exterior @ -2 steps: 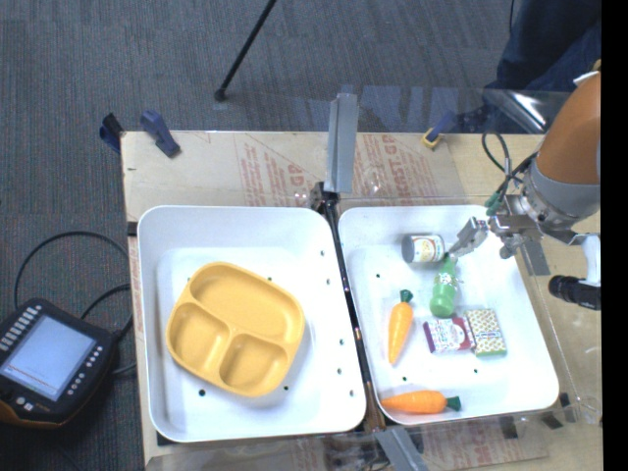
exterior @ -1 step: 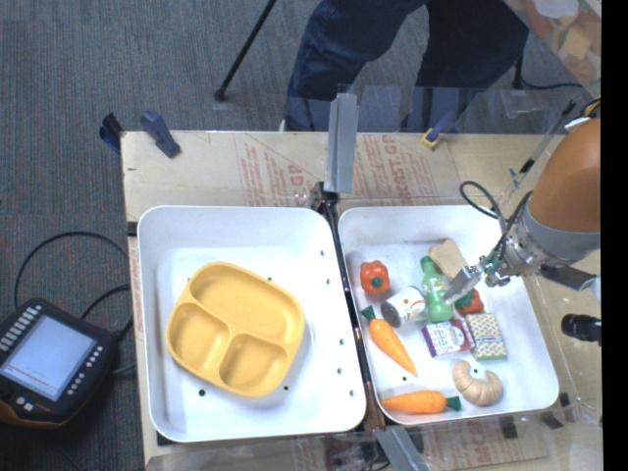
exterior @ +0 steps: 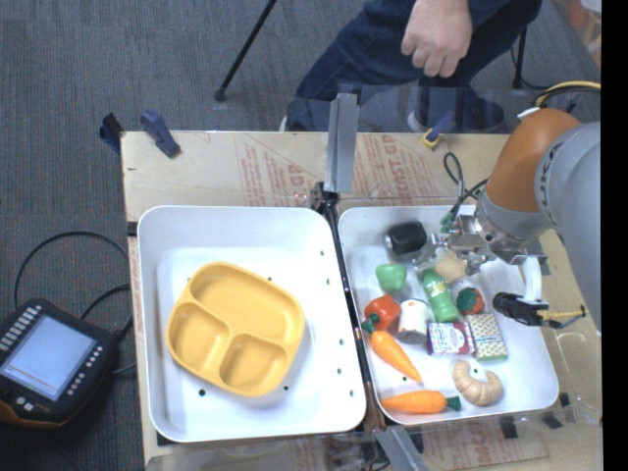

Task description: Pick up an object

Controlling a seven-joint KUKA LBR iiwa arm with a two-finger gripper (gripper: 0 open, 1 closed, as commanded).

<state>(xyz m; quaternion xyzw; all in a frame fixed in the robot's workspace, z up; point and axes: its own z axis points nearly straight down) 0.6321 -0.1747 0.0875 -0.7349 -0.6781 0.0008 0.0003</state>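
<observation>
Jaws (exterior: 454, 253) down in the right bin (exterior: 546, 376), whether spread or pressed together I cannot tell, a small pale beige lump (exterior: 450, 267) right under them, the green bottle (exterior: 439, 296) just below, black block (exterior: 405, 236) to their left.

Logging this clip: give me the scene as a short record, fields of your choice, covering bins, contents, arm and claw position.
left bin: holds a yellow divided tray
right bin: holds toy foods, crowded together
items seen: two carrots, green pepper, green bottle, croissant, black object, small boxes
arm: reaches in from the view's right, over the right bin's upper part
claw: low among the items near the green bottle
grasp: cannot tell
bystander: a person's hand beyond the bench
</observation>
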